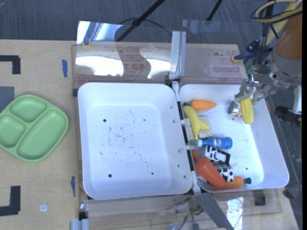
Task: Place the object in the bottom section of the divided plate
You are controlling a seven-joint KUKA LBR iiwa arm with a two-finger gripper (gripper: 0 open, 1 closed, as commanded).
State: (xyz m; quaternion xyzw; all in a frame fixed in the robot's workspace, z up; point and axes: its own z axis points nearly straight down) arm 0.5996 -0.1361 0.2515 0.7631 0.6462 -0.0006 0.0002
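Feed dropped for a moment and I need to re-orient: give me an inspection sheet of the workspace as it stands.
Surface: wooden bench with two white bins; left bin scuffed.
Job's things: green divided plate on the bench left of the bins, nothing in its sections; corn cob at the gripper, over the right bin.
Clutter: in the right bin, small carrot, banana, blue-capped bottle, large carrot, black-and-white item.
Gripper: above the right bin's far right corner; the corn looks held between its fingers.
Cables: yellow loops by the arm.
Surroundings: grey floor, dark stand legs, blue tape marks.
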